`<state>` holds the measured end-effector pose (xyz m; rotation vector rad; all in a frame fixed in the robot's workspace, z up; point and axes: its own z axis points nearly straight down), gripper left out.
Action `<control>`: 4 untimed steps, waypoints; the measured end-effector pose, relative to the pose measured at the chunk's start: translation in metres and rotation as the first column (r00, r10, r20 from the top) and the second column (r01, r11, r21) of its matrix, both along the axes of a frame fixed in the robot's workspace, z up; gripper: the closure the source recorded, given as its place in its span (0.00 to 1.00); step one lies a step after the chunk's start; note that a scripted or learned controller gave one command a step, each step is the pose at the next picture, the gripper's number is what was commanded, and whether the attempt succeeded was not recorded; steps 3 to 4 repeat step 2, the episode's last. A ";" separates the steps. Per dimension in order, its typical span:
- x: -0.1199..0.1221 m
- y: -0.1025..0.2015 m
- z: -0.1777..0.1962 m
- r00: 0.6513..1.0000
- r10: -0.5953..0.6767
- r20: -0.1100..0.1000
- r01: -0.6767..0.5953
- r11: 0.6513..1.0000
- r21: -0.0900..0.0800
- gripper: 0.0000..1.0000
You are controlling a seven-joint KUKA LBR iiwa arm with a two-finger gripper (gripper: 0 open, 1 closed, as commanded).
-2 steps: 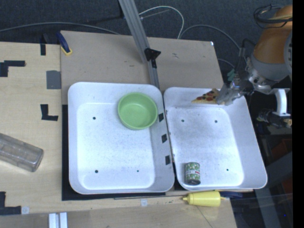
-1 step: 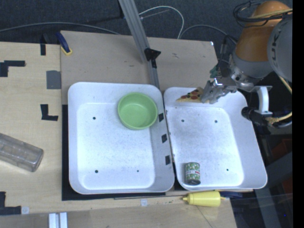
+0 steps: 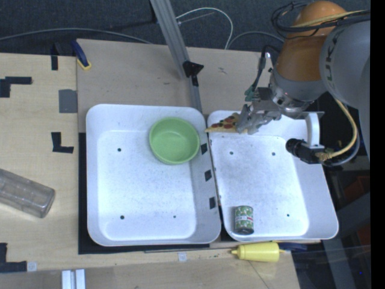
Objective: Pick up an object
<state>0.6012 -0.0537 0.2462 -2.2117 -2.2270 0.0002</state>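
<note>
I see gripper (image 3: 246, 125) low over far left corner of right bin (image 3: 313, 221), right at pizza slice toy (image 3: 224, 124) lying against rim there. Slice looks touched by fingertips; clamped or not, I cannot tell. Green can (image 3: 243, 219) upright near front edge, same bin. Green bowl (image 3: 174, 140) in left bin (image 3: 108, 221). Yellow bottle (image 3: 260, 252) on bench (image 3: 120, 71), beside front rim.

Pale green bowl (image 3: 174, 139) in a white speckled bin (image 3: 108, 161), left of the pincer (image 3: 245, 124). Green-labelled can (image 3: 243, 219) and yellow bottle (image 3: 260, 252) below it. Orange-and-red patterned object (image 3: 224, 124) just beside it.
</note>
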 end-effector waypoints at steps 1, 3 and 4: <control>-0.007 0.057 0.005 1.000 0.001 0.000 -0.001 1.000 0.000 1.00; -0.009 0.111 -0.013 1.000 0.000 -0.003 0.000 1.000 -0.001 1.00; -0.009 0.111 -0.013 1.000 0.000 -0.003 0.000 1.000 -0.001 1.00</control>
